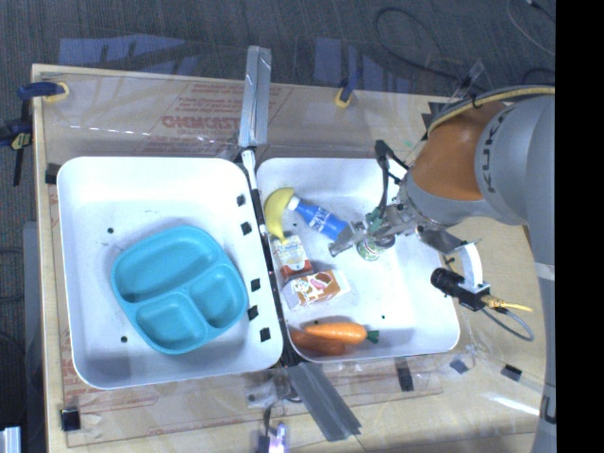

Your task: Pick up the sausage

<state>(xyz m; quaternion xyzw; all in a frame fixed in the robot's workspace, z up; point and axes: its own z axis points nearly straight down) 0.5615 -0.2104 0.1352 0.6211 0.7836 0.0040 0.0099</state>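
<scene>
My gripper (pixel 359 241) hangs over the middle of the right bin (pixel 415 324), just right of a blue bottle (pixel 316 219). Left of it, against the bin's left wall, lie a yellow banana (pixel 275 210), a small pale and red piece (pixel 289 254) that looks like the sausage, and an orange-and-white packet (pixel 312 289). The gripper is a short way to the right of that piece and not touching it. Nothing shows in its grasp.
An orange carrot (pixel 330 336) lies along the right bin's near wall. The left bin (pixel 85 215) holds a blue divided plate (pixel 179 289). The arm's orange band and grey body cover the bench's right side.
</scene>
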